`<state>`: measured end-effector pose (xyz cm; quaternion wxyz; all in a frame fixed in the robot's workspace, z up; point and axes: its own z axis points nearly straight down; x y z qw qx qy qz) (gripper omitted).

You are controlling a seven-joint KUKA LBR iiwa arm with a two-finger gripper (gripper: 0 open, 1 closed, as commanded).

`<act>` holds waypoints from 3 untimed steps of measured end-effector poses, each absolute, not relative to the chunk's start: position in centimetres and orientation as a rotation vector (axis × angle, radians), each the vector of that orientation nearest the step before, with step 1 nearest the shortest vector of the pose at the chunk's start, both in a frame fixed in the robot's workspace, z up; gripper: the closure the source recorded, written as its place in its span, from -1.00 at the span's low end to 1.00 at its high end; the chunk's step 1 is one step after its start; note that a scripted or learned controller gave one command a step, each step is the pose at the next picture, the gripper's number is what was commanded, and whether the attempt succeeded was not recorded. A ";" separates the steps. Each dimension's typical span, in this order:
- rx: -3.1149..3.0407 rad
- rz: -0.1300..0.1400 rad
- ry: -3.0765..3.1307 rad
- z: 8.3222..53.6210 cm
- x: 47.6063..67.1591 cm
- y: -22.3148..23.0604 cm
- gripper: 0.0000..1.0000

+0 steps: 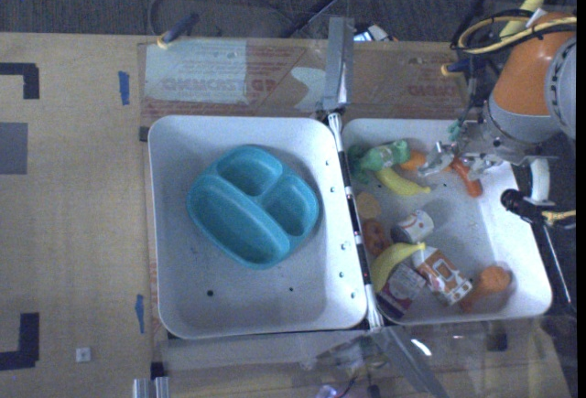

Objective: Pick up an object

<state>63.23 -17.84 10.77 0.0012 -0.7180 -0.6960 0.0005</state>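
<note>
Leftward, a teal divided plate (255, 205) in one bin (174, 295); bananas (404, 183) beside gripper (455, 155), grip state unclear.

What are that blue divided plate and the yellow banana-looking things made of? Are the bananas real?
The blue divided plate looks like moulded plastic: one even teal colour, soft rounded compartments, dull sheen. The two bananas are probably plastic toys too, given their flat, uniform yellow with no spots, though the picture is too coarse to be sure. The white bins look like matte plastic or painted trays.
</note>
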 end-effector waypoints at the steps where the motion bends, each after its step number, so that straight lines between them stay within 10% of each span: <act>1: -2.254 0.003 -2.186 11.6 63.3 -17.9 1.00; 2: -2.254 0.003 -2.186 11.6 63.3 -17.9 -1.00; 3: -2.254 0.004 -2.187 12.4 63.3 -18.0 1.00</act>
